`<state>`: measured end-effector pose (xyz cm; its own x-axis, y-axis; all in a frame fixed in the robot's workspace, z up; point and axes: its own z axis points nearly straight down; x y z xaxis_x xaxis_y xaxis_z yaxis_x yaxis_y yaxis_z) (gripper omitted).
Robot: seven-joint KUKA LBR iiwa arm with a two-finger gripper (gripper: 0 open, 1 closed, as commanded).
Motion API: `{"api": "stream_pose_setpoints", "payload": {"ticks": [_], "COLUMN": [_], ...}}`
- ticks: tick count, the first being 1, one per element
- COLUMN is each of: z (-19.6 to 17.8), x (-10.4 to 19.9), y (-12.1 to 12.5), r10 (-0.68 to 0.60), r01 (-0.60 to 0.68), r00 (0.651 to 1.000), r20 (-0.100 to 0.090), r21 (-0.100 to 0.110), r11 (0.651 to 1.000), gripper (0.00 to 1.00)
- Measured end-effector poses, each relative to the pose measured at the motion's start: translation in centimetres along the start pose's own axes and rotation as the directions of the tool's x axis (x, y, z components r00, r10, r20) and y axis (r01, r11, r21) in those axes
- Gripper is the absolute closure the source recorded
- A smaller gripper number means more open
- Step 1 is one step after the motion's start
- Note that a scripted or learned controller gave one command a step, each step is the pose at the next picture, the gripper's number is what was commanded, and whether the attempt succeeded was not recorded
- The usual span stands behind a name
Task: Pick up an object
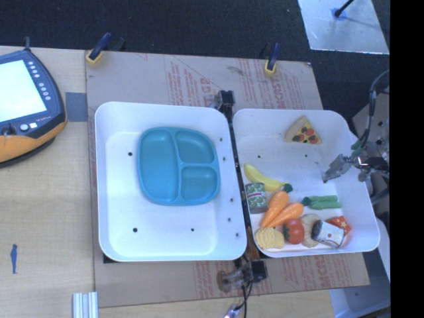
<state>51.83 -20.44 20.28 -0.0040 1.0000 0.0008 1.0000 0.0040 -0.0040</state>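
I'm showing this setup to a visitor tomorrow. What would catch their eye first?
Probably the blue divided plate lying alone in the left bin. Next, the bright toy food crowded into the near part of the right bin: a banana, carrots and a tomato, with a pizza slice apart near the far edge. The gripper hovers at that bin's right side.

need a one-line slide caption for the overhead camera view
Gripper over the right white bin of toy food; blue divided plate lies in the left white bin.
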Motion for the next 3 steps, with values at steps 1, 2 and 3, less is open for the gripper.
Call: {"api": "stream_pose_setpoints", "payload": {"ticks": [1, 2, 3], "z": [6.9, 10.7, 11.1], "x": [-0.7, 4.2, 6.0], "y": [-4.3, -4.2, -4.1], "r10": [-0.002, -0.004, -0.004], "r01": [0.002, 0.004, 0.004], "r00": [1.0, 1.0, 1.0], "r20": [0.0, 0.0, 0.0], "r21": [0.001, 0.0, 0.0], "r11": [1.0, 1.0, 1.0], "gripper": [0.0, 0.0, 0.0]}}
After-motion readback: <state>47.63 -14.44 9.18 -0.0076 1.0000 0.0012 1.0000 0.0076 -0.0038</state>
